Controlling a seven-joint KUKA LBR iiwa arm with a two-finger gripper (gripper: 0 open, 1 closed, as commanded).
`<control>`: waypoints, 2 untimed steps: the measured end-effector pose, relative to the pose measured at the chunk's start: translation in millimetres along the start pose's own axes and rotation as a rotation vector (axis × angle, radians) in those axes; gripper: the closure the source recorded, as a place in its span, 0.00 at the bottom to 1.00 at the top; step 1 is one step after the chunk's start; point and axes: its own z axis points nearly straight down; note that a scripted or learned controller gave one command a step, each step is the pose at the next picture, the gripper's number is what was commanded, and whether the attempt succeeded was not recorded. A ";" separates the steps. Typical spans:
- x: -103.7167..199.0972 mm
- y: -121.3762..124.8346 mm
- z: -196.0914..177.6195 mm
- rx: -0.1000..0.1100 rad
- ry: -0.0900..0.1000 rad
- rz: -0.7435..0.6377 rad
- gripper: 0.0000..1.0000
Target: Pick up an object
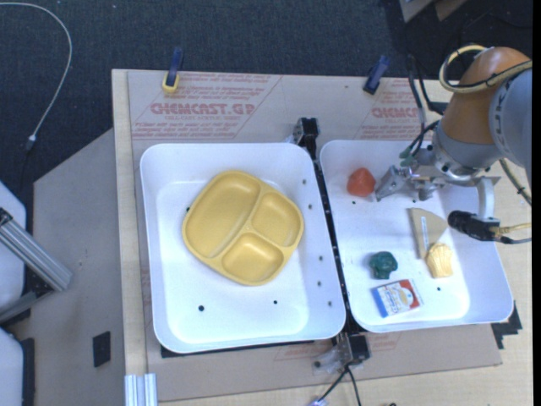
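My gripper (407, 189) hangs over the back of the right bin (482, 307), under the grey arm with its orange band (486, 74). Its fingers stand open with nothing between them. A small red object (362, 182) lies just left of the gripper, apart from it. Further forward in the same bin are a tan wedge (423, 227), a yellow lump (439, 260), a green object (383, 264) and a red-and-blue packet (396, 297).
The left bin (169, 311) holds a yellow divided plate (243, 226). A black clamp (306, 129) sits between the bins at the back. A black cable end (473, 224) hangs over the right bin's right side.
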 end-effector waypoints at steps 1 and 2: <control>-0.3 1.9 -14.4 -0.008 -0.002 0.000 1.00; -9.0 -1.2 -64.7 -0.015 -0.005 0.000 1.00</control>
